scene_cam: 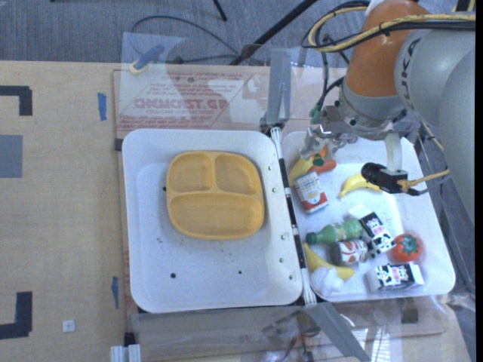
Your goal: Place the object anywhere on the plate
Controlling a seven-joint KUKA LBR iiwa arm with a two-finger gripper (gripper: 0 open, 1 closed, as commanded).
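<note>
A pale wooden tabletop (60, 225) with black and blue tape marks carries two shallow white bins; grey floor and dark stand legs lie beyond. The left bin (143, 270) holds a yellow sectioned plate (215, 194), nothing on it. The right bin (438, 270) holds the clutter: a banana (355, 185), a small red-labelled bottle (311, 191), a green bottle (336, 232), a tomato (406, 247), black-and-white cartons (396, 276). The pincer (321, 145) hangs over that bin's far left corner, just above the small bottle; whether it is clenched or released cannot be told
</note>
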